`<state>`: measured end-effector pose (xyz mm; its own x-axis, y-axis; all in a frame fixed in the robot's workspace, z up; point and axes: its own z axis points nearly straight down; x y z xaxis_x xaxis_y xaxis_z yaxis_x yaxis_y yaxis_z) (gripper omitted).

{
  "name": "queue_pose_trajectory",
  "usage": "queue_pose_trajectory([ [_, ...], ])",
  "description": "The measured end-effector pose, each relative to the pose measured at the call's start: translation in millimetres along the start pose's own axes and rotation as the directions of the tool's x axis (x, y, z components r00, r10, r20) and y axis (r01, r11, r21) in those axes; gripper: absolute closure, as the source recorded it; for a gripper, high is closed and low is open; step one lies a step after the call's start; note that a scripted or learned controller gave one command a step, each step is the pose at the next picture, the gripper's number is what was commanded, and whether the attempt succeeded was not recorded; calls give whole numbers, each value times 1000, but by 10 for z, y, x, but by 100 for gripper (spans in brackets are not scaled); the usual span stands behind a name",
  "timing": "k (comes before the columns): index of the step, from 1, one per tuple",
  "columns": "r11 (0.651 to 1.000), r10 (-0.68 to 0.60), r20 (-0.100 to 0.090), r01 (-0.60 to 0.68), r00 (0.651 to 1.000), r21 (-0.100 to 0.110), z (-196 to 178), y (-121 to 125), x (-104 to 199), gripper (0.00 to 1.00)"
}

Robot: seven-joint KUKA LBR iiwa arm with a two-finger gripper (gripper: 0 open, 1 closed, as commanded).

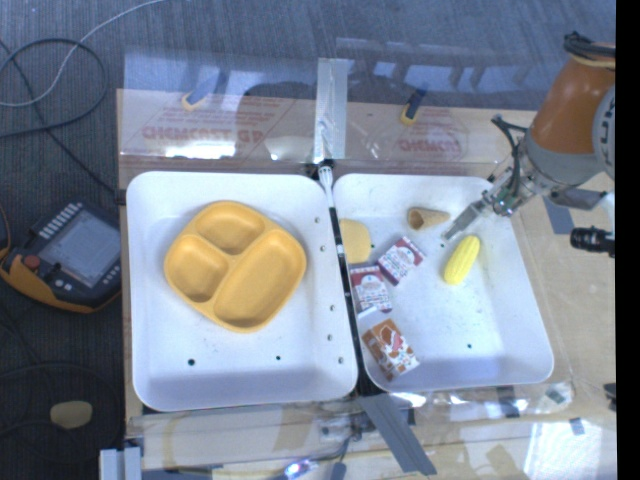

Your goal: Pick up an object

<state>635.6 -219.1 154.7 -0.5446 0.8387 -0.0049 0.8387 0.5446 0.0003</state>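
Corn (461, 259) lies in the right bin (520, 368), a small yellow cob set at a slant near the bin's upper right, and it looks to you like the likeliest pick because the gripper (462, 225) hangs just above its upper end; nothing sits between the fingers, and whether they stand apart or together you cannot tell, since they read as one thin grey sliver from this height. The arm (575, 118) comes in low from the right, which suits a reach to that corner of the bin. The other pieces crowd the left half: a tan cone (428, 217) just beside the gripper tip, a red carton (400, 261) touching a second red carton (371, 290), a brown packet (389, 349) below them, and a yellow disc (353, 238) tucked against the divider, partly hidden by the bin wall. The left bin (160, 368) bears a yellow divided tray (235, 264), well apart from the arm. Glare on the clear panel behind both bins blurs its lettering; the arm's upper part is cut off at the frame edge.
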Motion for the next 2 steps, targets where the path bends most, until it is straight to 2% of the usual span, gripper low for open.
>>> queue_pose_trajectory([
  [1, 987, -160, 5, 160, 987, -6, 649, -211, 94, 0],
  [2, 987, -160, 7, 160, 987, -12, 533, -187, 91, 100],
])
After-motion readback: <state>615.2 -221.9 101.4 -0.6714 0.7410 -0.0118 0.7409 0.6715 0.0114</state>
